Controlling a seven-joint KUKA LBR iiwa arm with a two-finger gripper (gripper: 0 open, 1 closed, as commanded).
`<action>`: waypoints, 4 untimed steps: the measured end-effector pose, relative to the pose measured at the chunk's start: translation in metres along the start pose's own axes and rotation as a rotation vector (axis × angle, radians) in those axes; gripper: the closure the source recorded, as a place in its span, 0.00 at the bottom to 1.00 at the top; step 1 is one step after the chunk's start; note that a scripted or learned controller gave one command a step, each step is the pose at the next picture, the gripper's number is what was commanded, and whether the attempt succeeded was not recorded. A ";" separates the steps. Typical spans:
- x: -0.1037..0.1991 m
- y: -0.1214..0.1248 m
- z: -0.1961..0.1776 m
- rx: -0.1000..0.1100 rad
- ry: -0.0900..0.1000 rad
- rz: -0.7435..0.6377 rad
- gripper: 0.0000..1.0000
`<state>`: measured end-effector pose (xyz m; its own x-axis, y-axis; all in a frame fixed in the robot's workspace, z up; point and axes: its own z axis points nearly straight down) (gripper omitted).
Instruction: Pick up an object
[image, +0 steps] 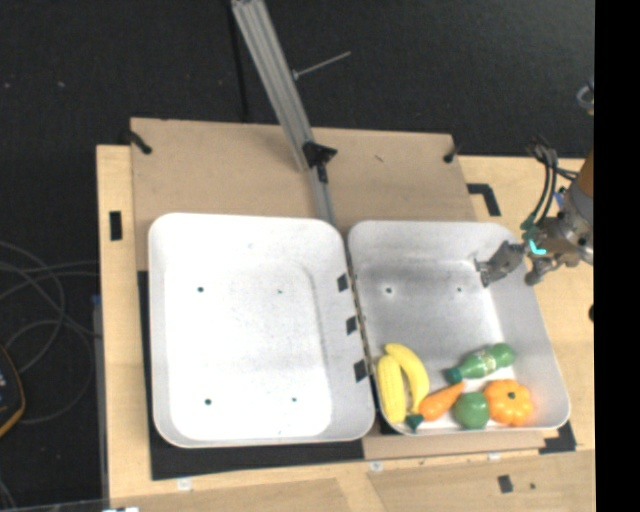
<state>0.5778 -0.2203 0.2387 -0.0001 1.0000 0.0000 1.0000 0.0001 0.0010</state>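
Along the right bin's (420, 260) near edge lie two bananas (400, 380), one carrot (438, 401), one green bottle (484, 361), one green pepper (471, 409), one pumpkin (510, 401). Gripper (512, 262) hovers apart, jaws seemingly released; wooden bench (400, 160), dark floor (60, 80).

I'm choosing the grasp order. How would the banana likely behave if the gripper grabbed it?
The banana looks like smooth molded toy fruit, so probably stiff, light and a bit slippery. Its curve may make it pivot between fingers. It lies against the bin wall and the carrot, leaving little finger room.
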 end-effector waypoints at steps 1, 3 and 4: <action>0.000 0.000 0.000 0.000 0.000 0.000 0.00; 0.006 0.001 0.100 0.004 0.000 0.001 0.00; 0.005 0.001 0.139 0.002 -0.001 0.001 0.00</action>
<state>0.5786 -0.2150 0.0996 0.0006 1.0000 -0.0006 1.0000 -0.0007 -0.0011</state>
